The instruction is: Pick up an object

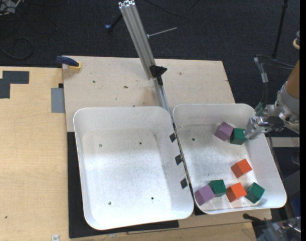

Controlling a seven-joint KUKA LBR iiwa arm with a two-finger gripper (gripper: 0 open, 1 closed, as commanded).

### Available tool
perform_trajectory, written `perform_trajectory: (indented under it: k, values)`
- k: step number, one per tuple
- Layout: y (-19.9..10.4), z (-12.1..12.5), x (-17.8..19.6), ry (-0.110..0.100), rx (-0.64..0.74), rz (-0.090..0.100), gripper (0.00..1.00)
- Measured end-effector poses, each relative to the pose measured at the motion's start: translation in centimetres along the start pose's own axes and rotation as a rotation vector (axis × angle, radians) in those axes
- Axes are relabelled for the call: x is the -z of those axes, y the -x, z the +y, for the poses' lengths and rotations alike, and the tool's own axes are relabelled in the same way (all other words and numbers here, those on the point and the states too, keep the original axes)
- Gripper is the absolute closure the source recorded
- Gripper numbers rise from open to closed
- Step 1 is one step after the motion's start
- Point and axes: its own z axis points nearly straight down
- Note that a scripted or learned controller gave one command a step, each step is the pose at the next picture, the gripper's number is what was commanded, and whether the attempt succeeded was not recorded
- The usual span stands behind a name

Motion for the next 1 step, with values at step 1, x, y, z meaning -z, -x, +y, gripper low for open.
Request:
perform_trajectory:
  k: [1]
  values:
    - [-4.6, 1.08, -0.14, -0.005, 0.003, 0.003, 1.0]
